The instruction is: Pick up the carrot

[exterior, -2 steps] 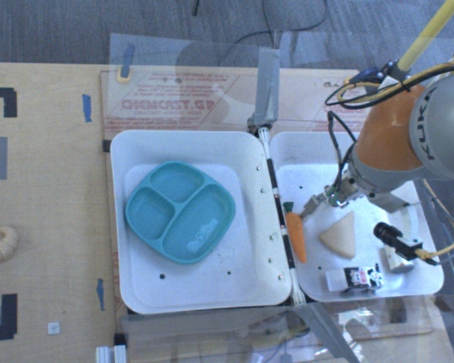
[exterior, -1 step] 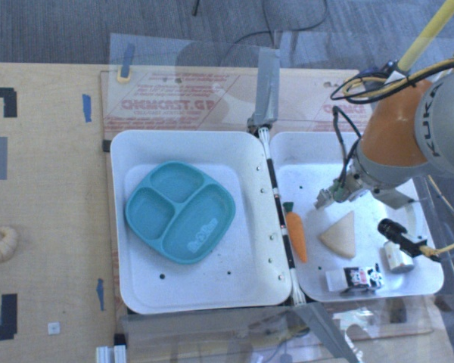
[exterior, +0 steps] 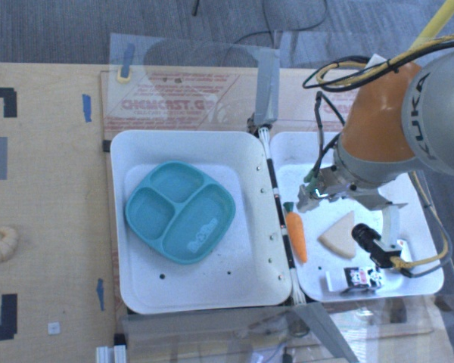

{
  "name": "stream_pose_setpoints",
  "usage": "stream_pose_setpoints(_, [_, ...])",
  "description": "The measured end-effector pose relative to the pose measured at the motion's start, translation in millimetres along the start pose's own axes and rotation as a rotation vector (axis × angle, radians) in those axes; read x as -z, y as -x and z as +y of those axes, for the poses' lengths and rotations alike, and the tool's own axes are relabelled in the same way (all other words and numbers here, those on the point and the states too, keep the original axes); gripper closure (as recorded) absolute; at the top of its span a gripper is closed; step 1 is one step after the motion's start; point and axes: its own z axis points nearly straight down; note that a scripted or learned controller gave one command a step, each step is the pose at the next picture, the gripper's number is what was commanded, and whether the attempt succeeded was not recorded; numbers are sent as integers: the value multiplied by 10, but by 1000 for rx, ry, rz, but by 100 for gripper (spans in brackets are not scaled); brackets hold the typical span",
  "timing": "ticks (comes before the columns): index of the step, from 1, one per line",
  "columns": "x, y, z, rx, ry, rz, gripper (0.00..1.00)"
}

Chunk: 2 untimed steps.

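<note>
So the carrot (exterior: 296, 236) was lying in the right bin (exterior: 431, 278), pressed up against that bin's left wall, orange body running lengthwise along the wall with its little green top pointing toward the far end. Nothing was touching it as far as I could see.

Just to the right of it in the same bin sat a pale wedge (exterior: 338, 237), kind of cheese or bread-slice shaped, close to the carrot but apart from it. Toward the near right corner of that bin there was a small black and white thing (exterior: 363, 277) I honestly couldn't identify, too small and fuzzy.

The gripper (exterior: 318, 190) hung over the far left part of the right bin, above and a bit right of the carrot's green end. The arm (exterior: 397, 119), grey with the orange band, came in from the right and covered most of that bin's far half. The arm's bulk was in the way of the fingers, so I couldn't tell whether they were spread or closed, and I couldn't see anything in them. A black cylindrical part with a yellow cable (exterior: 377, 246) stuck out below the wrist, over the wedge's right side.

The left bin (exterior: 136, 146) held a teal divided plate (exterior: 181, 211) with three compartments, sitting roughly in the middle.

Out on the bench (exterior: 45, 172), near its left edge, a pale curved thing (exterior: 0, 245) was cut off by the frame. Blue tape bits (exterior: 86, 107) and black corner marks (exterior: 6, 100) were on the bench too.
</note>
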Motion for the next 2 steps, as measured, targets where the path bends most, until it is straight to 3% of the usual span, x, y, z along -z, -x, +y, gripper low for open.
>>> stream_pose_setpoints(1, [174,-101,-581,211,-2,2,100])
stream_pose_setpoints(2, [2,-278,-299,569,2,0,100])
